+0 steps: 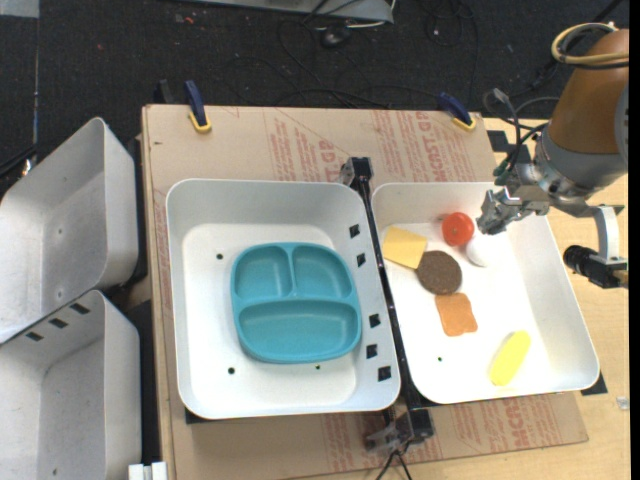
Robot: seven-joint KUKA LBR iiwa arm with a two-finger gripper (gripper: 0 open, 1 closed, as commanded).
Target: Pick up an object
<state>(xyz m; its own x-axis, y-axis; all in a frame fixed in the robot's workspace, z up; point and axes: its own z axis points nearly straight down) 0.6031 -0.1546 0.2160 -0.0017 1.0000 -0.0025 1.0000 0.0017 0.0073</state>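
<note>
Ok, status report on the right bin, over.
Gripper low over right white bin, nothing seen held. Round red tomato-like piece sits just beside it. Small white object lies close below.

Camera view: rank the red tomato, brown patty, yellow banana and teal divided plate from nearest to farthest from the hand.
Measured from the hand over the right bin:
1. Red tomato, just to its left.
2. Brown patty, lower left, mid-bin.
3. Yellow banana, near the bin's front edge.
4. Teal divided plate, across in the left bin.
</note>
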